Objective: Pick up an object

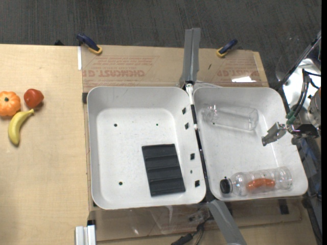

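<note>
Bottle (256,182) with orange contents lies along the right bin's (240,98) near wall; a clear tumbler (232,118) lies farther back. Pincer (274,133) hovers at the bin's right side; whether it is open I cannot tell. A black block (163,169) lies in the left bin (102,137).

Plastics, cardboard and wood under flat light

The two shallow white bins, left (102,137) and right (291,152), look like smooth, faintly speckled matt plastic. The black ribbed rectangular block (162,169) is dull and matt, apparently rubber or plastic. The clear tumbler lying on its side (232,118) and the clear bottle with a black cap and orange contents (258,181) are glossy see-through plastic. Brown printed cardboard (148,68) lies matt beneath. The pale desk (41,188) shows smooth wood grain. The yellow banana (17,127), red apple (33,98) and orange fruit (8,104) have a slight plastic sheen. The tool (272,134) appears grey metal.
</note>
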Robot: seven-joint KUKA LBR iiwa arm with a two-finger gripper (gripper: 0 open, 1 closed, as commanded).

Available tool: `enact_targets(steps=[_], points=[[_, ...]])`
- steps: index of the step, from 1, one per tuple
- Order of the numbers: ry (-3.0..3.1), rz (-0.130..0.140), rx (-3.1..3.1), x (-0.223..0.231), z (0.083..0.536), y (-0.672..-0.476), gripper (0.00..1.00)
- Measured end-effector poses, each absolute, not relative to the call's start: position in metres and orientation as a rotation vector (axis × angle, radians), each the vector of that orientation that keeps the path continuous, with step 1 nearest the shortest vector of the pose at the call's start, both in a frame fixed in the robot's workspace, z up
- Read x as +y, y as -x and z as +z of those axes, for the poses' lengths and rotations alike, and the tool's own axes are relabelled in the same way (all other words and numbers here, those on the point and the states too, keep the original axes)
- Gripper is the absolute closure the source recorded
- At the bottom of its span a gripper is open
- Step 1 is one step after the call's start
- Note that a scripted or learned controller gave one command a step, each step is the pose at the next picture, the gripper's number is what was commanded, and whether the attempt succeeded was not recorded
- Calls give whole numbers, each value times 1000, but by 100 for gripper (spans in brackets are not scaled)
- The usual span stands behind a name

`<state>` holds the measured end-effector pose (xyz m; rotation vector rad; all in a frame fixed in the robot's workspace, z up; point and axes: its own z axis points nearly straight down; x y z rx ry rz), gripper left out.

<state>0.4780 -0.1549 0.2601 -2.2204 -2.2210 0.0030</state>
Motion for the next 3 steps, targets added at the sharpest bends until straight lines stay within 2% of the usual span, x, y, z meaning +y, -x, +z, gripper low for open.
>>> enact_targets(steps=[1,2,3], points=[[2220,3,-2221,-155,260,-478,0],[2181,1,-2259,-131,91,-477,0],[2185,2,-2254,-132,100,-477,100]])
